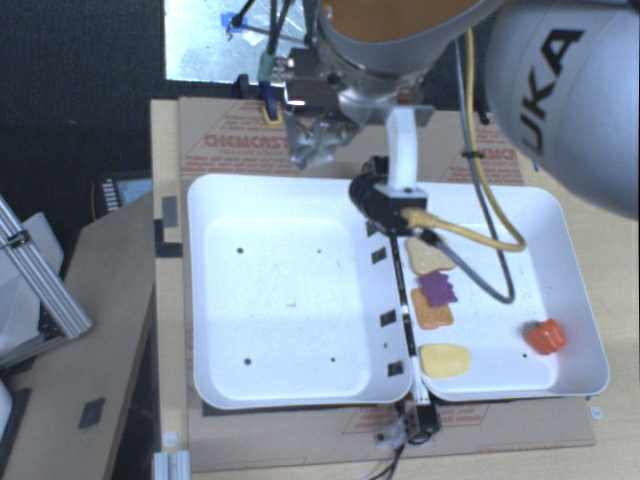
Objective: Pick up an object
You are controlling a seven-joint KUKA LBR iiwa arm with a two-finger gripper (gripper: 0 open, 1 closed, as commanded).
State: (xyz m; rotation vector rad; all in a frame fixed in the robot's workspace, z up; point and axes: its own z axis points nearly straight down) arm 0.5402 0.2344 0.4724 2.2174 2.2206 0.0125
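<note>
Gripper (pixel 320 146): grey metal, glinting and blurred, hanging over the far rim of the left bin (pixel 280 288). Whether spread or closed cannot be told. Nothing to be made out in its grasp.

Above it, the arm (pixel 560 88), smooth grey casing with a broad orange band, marked in large dark letters of which "KA" can be read.

Under the gripper and beneath both bins, a brown board (pixel 225 128) that looks like cardboard, printed in red: "CHEMCAST". More red print on its right and near edges, too small to read.

Left bin: shallow, glossy white plastic with rounded corners, touching the right bin (pixel 480 373) along one long side.

Things to pick up, all in the right bin, well apart from the gripper. In a row near the shared wall, from far to near:
- tan piece (pixel 430 258), flat and rounded
- purple piece (pixel 437 289), flat with jagged edges, just beside the tan one
- orange piece (pixel 432 315), flat and squarish, touching the purple one
- yellow piece (pixel 445 360), a smooth oval, set a little apart

Away from the row, near the right wall, a red lump (pixel 545 337), chunky and matte.
</note>
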